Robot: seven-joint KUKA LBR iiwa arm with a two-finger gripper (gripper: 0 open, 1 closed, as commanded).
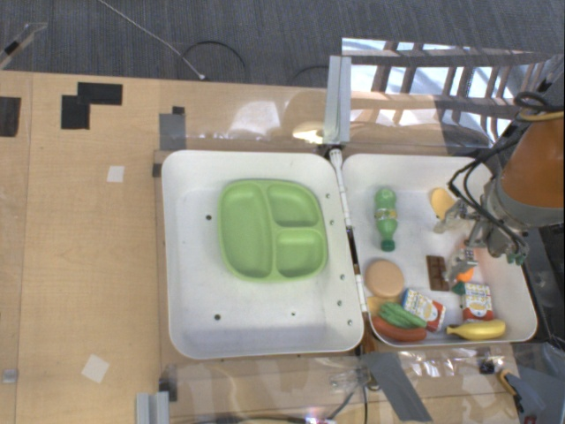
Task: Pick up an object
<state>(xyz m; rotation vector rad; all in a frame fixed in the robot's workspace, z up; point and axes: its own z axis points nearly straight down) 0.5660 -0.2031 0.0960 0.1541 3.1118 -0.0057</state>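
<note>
The two-finger gripper (465, 259), its opening impossible to judge here, hangs over the right shallow white bin (528, 325) beside a small brown chocolate-bar block (436, 272), so descending and closing come next.

One fixed camera looks down aslant on both white bins (256, 343).
</note>
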